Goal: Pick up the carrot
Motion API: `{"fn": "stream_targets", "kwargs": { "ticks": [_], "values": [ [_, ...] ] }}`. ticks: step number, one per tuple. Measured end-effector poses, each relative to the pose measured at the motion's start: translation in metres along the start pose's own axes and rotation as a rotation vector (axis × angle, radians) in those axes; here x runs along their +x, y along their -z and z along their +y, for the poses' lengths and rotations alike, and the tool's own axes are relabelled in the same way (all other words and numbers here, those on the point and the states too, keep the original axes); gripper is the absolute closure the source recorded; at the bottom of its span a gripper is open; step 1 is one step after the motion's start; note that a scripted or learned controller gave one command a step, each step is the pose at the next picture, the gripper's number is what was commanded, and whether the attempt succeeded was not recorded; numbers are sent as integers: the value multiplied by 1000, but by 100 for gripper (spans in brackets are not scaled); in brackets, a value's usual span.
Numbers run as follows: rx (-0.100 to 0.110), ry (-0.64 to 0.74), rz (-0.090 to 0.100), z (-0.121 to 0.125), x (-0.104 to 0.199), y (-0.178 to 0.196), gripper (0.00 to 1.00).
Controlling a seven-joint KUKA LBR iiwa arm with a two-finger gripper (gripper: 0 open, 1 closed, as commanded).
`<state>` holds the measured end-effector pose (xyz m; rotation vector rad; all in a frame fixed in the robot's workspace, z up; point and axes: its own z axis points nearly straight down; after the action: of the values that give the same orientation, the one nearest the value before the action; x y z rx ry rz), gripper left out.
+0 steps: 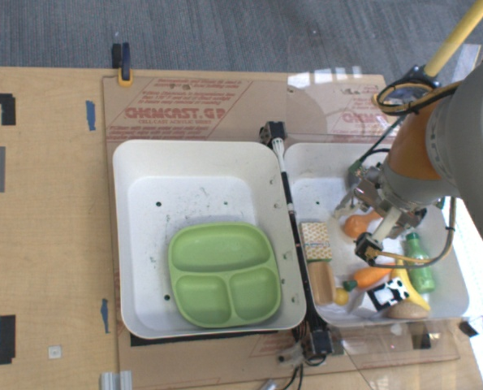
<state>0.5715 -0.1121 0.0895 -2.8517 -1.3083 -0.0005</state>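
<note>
Gripper: the gripper [356, 205] is low inside the right bin [318, 187], in its middle. The arm [460, 128] comes in over that bin's far-right corner.
Grip: I cannot tell whether it is open or closed. The tips are lost against the clutter, and nothing is clearly held.
Carrot: the carrot [369, 277] appears to be the longer orange piece lying toward the view's bottom from the gripper. It is apart from the gripper and near the bin's front wall.
Orange lump: a rounded orange thing [353, 225] sits just under the gripper. Whether they touch is unclear.
Crowding round the carrot: a green bottle [420, 268] lies close on its view-right. A brown block [321, 283] stands on its view-left, and a yellow piece [413, 301] lies just past it toward the front wall.
Edge on the gripper's view-left: a waffle-patterned cracker [316, 239] lies against the shared rim between the bins, near the gripper.
Open room: the bare bin floor runs from the gripper toward the view's top and upper left, up to the back wall.
Left bin: the left bin [144, 185] is well apart from the gripper. It holds a green divided plate [223, 273] toward its front, with bare floor behind the plate.
</note>
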Motion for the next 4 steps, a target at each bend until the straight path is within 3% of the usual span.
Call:
{"fn": "stream_targets", "kwargs": {
  "ticks": [1,3,4],
  "values": [
    [-3,0,-4,1,-1,12,100],
    [-2,2,-7,1,0,30,100],
    [-12,337,6,-32,-36,2,100]
  ]
}}
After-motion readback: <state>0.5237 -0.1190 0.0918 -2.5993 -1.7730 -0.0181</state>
